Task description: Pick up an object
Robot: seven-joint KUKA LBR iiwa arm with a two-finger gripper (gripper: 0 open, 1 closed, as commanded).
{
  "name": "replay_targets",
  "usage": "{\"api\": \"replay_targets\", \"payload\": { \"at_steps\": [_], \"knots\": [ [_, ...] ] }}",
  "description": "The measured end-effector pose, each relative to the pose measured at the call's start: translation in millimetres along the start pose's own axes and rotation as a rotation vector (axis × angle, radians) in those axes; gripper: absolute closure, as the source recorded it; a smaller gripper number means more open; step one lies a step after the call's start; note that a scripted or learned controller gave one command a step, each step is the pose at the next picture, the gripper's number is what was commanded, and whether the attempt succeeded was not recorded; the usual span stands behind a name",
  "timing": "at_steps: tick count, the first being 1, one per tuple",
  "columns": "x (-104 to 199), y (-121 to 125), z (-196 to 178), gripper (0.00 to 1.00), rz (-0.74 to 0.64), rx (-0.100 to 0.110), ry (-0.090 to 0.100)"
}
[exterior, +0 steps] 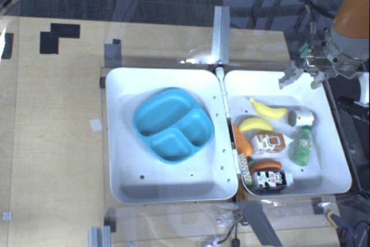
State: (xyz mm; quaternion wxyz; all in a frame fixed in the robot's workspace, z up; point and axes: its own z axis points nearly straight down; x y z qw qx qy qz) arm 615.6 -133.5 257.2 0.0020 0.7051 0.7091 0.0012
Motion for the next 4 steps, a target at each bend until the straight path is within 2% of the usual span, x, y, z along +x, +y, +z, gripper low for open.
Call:
{"api": "replay_targets", "payload": {
  "at_steps": [1,2,3,4],
  "knots": [
    [21,42,170,0.0,0.214,-0.003,0.0],
    [21,14,169,0.0,0.06,-0.005,0.0],
    [22,17,156,1.0,0.06,-0.013,0.002],
    [43,11,57,1.0,0.044,-0.002,0.0]
  ]
}}
